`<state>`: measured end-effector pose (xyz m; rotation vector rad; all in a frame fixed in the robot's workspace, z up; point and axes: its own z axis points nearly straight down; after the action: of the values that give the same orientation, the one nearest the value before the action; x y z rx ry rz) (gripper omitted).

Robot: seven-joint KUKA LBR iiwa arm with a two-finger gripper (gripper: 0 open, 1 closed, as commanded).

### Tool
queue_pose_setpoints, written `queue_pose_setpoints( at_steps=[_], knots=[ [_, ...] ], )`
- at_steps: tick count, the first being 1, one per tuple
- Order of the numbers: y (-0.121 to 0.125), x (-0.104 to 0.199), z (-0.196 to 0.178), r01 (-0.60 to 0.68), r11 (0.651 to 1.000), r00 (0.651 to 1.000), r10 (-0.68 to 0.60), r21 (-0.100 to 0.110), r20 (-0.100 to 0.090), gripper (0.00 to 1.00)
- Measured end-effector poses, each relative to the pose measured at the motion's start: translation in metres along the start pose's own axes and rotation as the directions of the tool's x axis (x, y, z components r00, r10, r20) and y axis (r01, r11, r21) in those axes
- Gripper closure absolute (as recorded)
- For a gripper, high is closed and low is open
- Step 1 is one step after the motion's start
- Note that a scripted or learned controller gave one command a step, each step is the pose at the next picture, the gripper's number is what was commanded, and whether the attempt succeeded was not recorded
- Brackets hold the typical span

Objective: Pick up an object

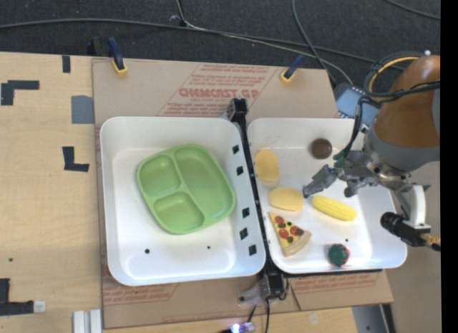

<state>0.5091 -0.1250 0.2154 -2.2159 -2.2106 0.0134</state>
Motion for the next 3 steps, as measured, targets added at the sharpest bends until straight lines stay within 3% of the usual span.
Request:
queue_pose_setpoints(
  at_steps=[1,3],
  knots=[
    [0.003,0.0,-0.006,0.004,1.0,1.0,-0.004,-0.012,0.002,0.0],
    [-0.011,-0.006,0.099,0.002,1.0,1.0,-0.002,-0.007,0.001,0.0]
  ],
)
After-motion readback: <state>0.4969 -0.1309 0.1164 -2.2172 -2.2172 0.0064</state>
